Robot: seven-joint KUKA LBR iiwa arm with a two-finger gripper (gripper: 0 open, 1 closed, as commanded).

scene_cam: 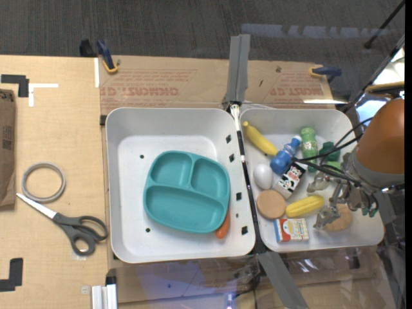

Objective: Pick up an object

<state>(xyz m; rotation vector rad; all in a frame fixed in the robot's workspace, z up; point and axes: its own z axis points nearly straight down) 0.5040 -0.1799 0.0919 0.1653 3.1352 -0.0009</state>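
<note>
Dark grey carpet (193, 11) runs across the top, kind of ribbed looking. The bench (51, 127) is light wood, with a brown cardboard sheet (167, 85) clamped along its back edge by blue clamps (106, 56). On the left of the bench sit a roll of tape (43, 181) and scissors (67, 224), near each other. Black corner marks (16, 82) are stuck on the wood. Lighting is even.

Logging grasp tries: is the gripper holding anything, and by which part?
Cannot be told: the gripper is low in the right bin over a tan object, its grip unclear.
</note>
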